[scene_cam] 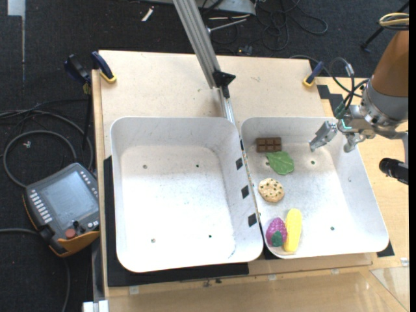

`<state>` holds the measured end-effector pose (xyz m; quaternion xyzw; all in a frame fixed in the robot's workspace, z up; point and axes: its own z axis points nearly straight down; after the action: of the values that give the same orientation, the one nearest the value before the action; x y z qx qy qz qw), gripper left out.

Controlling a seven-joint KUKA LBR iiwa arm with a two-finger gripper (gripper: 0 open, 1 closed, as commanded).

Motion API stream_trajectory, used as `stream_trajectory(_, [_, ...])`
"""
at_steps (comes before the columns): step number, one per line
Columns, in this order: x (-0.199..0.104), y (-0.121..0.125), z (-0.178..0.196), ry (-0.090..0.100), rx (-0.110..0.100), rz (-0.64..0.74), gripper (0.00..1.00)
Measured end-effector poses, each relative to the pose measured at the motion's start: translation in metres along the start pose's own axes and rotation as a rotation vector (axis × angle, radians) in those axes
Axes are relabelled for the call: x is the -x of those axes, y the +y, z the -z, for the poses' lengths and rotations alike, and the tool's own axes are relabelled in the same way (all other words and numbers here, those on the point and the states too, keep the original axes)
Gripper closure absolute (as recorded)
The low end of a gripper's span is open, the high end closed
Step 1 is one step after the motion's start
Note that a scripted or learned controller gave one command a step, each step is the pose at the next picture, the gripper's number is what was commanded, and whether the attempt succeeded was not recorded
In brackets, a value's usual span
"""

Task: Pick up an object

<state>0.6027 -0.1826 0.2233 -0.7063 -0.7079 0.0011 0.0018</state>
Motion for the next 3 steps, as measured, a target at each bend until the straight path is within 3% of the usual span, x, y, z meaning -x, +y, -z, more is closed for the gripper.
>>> stream_trajectory(1, [0.0,0.001,0.002,-0.001,0.004,0.001,0.0])
stream_trajectory(3, [-0.009,0.005,-0.115,0.0,-0.001,0.001,0.0])
